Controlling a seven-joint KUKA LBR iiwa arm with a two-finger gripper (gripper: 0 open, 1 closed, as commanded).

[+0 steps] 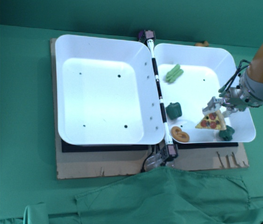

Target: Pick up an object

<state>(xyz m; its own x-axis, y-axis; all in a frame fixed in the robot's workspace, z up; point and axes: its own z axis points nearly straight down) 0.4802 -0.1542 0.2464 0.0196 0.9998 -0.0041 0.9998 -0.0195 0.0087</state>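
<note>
1. My gripper (214, 107) sits low in the right bin (243, 125), its tip just above the pizza slice (211, 121), which lies near that bin's front edge.
2. Whether I am clenched, released or grasping, I cannot tell from this view.
3. I judge this the grasp step: I am at the slice, which looks to rest on the bin floor, not lifted.
4. Next calls for a firm hold, then a straight lift, clear of the small dark green piece (226, 133) just beside it and the pretzel (180, 134) nearby.
</note>
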